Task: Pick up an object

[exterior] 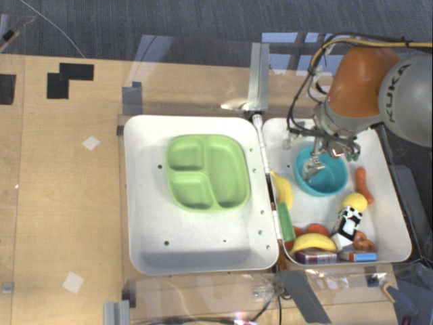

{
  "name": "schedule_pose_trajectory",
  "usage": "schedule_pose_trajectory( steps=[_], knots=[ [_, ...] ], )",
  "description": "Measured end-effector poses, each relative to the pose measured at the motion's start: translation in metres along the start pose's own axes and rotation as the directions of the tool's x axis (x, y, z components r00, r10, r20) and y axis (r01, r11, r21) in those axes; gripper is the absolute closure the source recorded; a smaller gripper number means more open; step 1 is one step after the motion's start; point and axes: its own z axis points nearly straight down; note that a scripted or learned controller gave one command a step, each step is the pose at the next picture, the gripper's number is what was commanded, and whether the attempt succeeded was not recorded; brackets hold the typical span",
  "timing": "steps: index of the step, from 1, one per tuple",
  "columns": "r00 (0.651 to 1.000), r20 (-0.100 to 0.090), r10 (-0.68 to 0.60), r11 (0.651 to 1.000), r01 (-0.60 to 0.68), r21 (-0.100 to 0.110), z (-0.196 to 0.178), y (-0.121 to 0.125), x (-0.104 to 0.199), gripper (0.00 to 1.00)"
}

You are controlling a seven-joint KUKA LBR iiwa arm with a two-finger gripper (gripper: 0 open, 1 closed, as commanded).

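My gripper (313,170) hangs over the right bin (396,202), reaching down into a teal bowl (331,180) near the bin's back. Its metal fingers point into the bowl's left side. Nothing shows between them. Below the bowl lie a yellow banana (315,242), a second yellow piece (284,189) by the bin's left wall, a green stick (285,223), a black-and-white toy with a yellow head (350,217), and an orange-red sausage shape (361,177).
The left bin (152,242) holds a green divided plate (206,172). A metal divider (269,181) runs between the bins. Small boxes (338,255) crowd the right bin's front edge. The grey arm with its orange band (357,80) comes in from the upper right.
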Motion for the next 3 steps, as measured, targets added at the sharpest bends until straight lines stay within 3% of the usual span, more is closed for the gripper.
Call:
schedule_pose_trajectory(
  steps=[1, 2, 3],
  knots=[
    [0.997, -0.003, -0.08, 0.997, 0.08, -0.001, 0.001, -0.007, -0.012, 0.0],
    [0.957, -0.001, -0.289, 0.957, 0.289, 0.0, -0.03, -0.053, -0.001, 0.0],
    [0.999, 0.011, -0.038, 0.999, 0.038, 0.005, -0.006, -0.027, 0.051, 0.0]
  ],
)
